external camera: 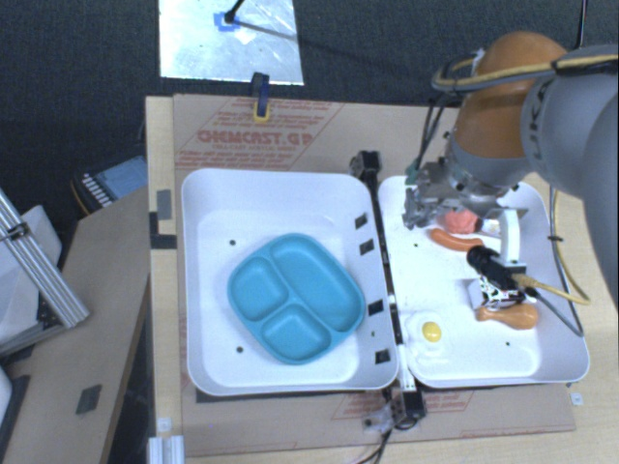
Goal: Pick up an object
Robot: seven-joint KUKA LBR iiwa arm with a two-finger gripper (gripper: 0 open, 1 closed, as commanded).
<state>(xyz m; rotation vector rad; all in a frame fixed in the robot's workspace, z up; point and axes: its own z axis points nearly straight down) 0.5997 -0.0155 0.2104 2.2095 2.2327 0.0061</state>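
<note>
The gripper (419, 209) hangs low over the upper left part of the right bin (559, 361), at the end of the grey arm (571, 124) that comes in from the right edge of the frame with its orange band (503, 85) above the wrist. From this angle it cannot be told whether the gripper is released or clenched, and nothing can be seen grasped in it. Just to its right lies a small pink piece (463, 220), partly under the wrist, and touching that on its lower side is an orange sausage-shaped piece (447, 241), lying nearly level. Lower in the same bin, towards its right side, rests an orange-brown lump (511, 315), and near the bin's lower left corner sits a toy fried egg (430, 333), white with a yellow yolk, well apart from the gripper. The left bin (208, 220) holds a blue divided plate (295, 298) with three compartments, lying flat and turned at a slant. Both bins rest on a cardboard sheet (256, 135) with red lettering that covers the bench, and a silvery square sheet (227, 27) lies in the upper left of the frame.
</note>
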